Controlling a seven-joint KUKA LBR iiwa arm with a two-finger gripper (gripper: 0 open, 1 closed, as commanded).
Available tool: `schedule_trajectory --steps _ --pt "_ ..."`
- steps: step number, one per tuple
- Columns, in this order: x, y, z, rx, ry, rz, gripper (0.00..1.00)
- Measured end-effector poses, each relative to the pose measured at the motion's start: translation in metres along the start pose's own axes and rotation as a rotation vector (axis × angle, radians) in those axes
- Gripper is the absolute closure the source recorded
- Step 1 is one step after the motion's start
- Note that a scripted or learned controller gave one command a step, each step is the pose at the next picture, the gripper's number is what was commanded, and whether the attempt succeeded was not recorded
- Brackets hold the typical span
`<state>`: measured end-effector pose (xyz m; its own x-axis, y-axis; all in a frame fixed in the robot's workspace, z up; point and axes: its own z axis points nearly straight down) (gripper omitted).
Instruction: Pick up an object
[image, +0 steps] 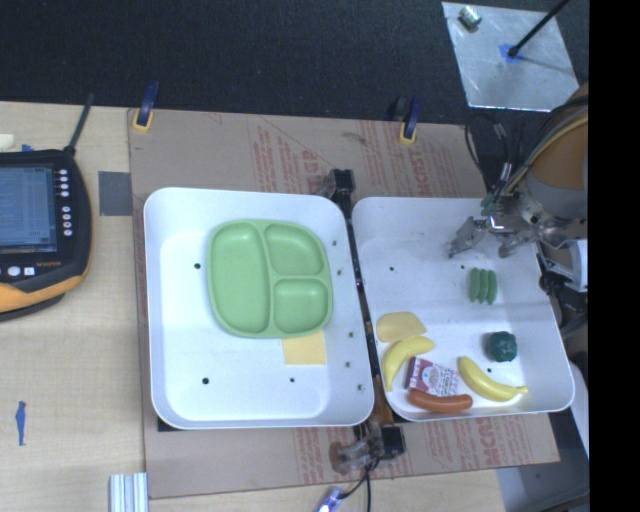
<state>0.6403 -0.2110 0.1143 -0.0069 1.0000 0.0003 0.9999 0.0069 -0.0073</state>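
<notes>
Light wooden bench (60, 380) under brown cardboard (250, 150) — dark floor (250, 50) beyond, a teach pendant (35, 225) at left.

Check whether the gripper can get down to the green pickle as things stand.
Probably yes. The gripper hangs over the right bin, just above the pickle in the view, and the pickle lies apart from the other items.

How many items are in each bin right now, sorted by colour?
Green: 3 - divided plate, pickle-like piece, dark green lump
Yellow: 4 - square slice, pale chip-like piece, banana, banana
Red or brown: 2 - sausage, small packet
Total: 9 - 2 in the left bin, 7 in the right bin.
</notes>
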Motion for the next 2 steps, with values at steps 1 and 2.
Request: schedule_trajectory --steps 1,2 --pt "-0.001 -0.026 -0.013 -0.002 -0.001 0.002 0.00" --pt "0.000 -0.049 0.004 -0.002 -0.001 0.002 0.00"
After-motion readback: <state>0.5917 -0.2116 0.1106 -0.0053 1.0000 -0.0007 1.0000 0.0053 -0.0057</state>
